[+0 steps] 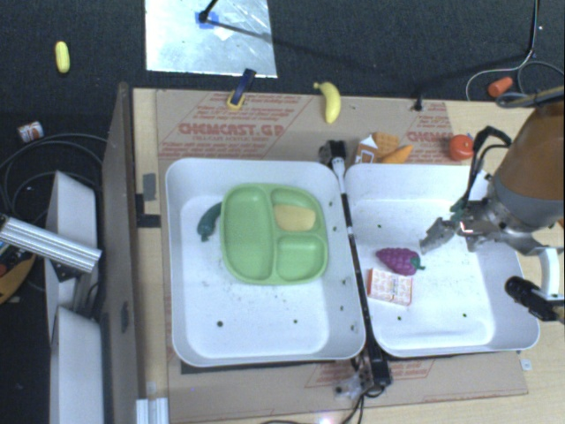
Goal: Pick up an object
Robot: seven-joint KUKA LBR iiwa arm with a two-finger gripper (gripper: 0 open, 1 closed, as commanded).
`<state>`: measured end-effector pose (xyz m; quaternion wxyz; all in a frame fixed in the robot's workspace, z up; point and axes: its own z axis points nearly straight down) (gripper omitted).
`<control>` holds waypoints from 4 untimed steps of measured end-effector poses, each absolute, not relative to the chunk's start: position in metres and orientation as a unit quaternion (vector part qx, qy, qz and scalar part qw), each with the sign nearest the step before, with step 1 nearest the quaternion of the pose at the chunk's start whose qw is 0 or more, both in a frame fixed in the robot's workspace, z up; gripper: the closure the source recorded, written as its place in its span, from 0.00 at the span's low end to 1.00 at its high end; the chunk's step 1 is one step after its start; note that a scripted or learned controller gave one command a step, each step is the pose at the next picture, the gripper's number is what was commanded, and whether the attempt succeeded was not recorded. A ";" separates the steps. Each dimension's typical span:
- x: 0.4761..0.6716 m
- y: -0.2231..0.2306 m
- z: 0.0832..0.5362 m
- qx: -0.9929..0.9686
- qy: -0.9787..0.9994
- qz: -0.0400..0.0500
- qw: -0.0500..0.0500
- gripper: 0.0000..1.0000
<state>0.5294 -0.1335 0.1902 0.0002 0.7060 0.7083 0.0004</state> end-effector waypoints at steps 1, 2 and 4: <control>0.582 -0.102 0.081 0.704 0.710 0.000 -0.001 0.00; 0.542 -0.093 0.084 0.707 0.707 0.000 -0.001 0.00; 0.544 -0.093 0.094 0.707 0.708 0.001 0.001 0.00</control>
